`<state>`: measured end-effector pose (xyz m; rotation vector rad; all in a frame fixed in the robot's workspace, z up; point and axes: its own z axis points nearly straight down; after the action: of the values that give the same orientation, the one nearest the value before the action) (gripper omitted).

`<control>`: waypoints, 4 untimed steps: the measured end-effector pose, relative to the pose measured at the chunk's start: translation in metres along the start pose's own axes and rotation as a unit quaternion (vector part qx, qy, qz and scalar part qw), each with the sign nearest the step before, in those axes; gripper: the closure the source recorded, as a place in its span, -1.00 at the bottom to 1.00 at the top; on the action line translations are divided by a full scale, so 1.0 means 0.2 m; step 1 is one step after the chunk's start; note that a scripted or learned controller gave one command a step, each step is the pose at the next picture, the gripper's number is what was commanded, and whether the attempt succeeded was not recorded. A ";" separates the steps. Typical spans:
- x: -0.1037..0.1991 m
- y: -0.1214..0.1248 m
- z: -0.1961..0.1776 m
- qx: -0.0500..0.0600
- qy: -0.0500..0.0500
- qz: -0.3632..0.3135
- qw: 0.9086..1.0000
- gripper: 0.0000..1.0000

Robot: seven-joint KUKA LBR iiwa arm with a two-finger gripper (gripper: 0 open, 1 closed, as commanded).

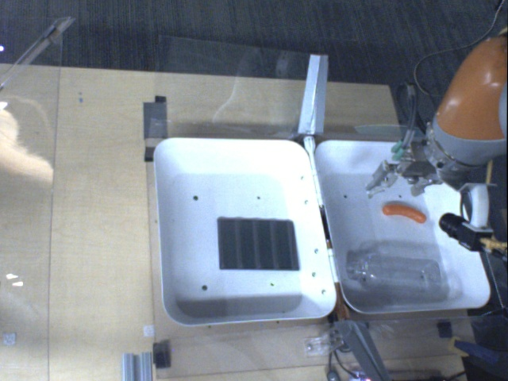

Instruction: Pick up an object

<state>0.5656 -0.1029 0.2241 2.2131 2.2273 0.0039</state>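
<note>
Hand hangs over right bin

Hand [402, 175] of the grey-and-orange arm [473, 101] hovers above the right bin [343, 213], fingers spread apart and holding nothing. An orange object [404, 211] lies just below it; a clear plastic bottle [395, 271] rests nearer the front wall.

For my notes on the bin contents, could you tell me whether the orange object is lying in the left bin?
No, the orange object lies in the right bin, just below the tool; the left bin holds a dark ribbed block.
</note>
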 end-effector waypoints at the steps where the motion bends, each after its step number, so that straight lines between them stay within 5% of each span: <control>1: -0.30 0.17 0.60 0.001 0.000 -0.026 1.000 -1.00; 2: -0.35 0.11 0.67 -0.004 -0.001 -0.080 0.997 -1.00; 3: -0.35 0.12 0.61 -0.008 -0.002 -0.081 0.997 1.00; 4: -0.35 0.12 0.61 -0.008 -0.002 -0.081 0.997 -1.00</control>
<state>0.5905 -0.1724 0.1019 2.0173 2.3882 0.0172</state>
